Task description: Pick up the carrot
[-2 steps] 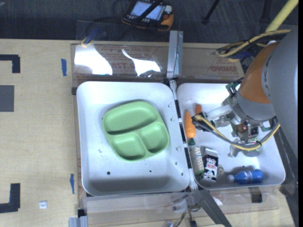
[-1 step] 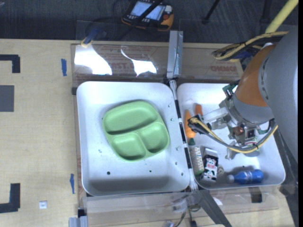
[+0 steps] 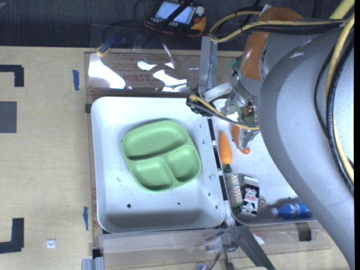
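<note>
The carrot (image 3: 225, 148) is a small orange piece with a green end. It lies lengthwise in the right bin (image 3: 264, 176), tight against that bin's left wall. My gripper (image 3: 241, 135) hangs low over the bin just right of the carrot's upper end, under the grey arm and its cable bundle. The carrot rests on the bin floor beside the gripper, not inside it. The arm hides most of the right bin.
A green divided plate (image 3: 162, 154) lies in the left bin (image 3: 112, 122). Below the carrot sit a green item (image 3: 231, 185), a small printed carton (image 3: 251, 196) and a blue bottle (image 3: 293, 210). A clear panel (image 3: 146, 72) stands behind the bins.
</note>
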### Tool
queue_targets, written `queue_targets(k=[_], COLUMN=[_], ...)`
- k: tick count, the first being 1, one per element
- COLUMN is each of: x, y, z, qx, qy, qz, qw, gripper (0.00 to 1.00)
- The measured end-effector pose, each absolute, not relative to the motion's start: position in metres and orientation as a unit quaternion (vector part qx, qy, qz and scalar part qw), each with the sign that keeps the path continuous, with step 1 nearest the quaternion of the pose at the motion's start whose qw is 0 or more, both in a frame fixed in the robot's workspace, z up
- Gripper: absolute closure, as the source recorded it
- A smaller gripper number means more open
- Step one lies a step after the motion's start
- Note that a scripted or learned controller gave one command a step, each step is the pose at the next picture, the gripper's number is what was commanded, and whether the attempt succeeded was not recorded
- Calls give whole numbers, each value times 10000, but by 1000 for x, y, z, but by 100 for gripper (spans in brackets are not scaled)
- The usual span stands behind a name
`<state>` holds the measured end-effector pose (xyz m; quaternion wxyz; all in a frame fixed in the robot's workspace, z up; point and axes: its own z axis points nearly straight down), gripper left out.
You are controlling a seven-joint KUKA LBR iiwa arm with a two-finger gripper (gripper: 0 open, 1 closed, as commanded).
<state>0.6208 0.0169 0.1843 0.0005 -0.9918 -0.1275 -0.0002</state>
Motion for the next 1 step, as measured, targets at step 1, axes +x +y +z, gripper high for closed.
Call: queue_targets(k=[1], x=[622], y=[40], z=[184], qx=[-9693], qy=[-2461], qz=[21], qw=[7], gripper=[0])
